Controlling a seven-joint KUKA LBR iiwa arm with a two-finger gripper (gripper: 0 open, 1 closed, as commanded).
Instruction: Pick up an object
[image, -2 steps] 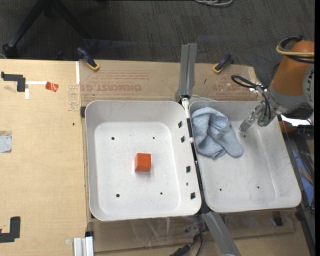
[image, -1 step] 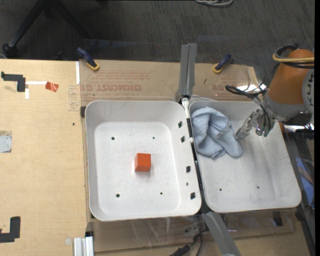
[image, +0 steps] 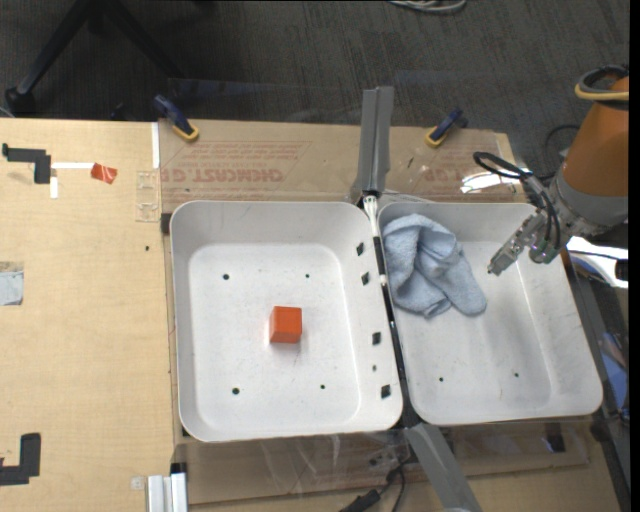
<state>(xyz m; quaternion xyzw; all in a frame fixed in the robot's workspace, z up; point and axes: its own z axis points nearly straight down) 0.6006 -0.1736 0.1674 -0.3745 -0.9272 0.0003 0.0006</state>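
An orange-red cube (image: 286, 325) rests near the middle of the left bin (image: 200, 300). A crumpled blue-grey cloth (image: 430, 265) lies in the far left corner of the right bin (image: 560, 380), against the divider. My gripper (image: 508, 256) hangs over the far right part of the right bin, a short way to the right of the cloth and apart from it. It points down and to the left. Nothing shows in its grasp. The orange band of the arm (image: 605, 150) rises at the right edge.
A grey metal bar (image: 375, 140) runs back from between the bins. Two blue-and-yellow clamps (image: 175, 117) (image: 445, 127) hold the cardboard sheet behind the bins. A small red item (image: 103, 173) lies on the wooden bench at far left.
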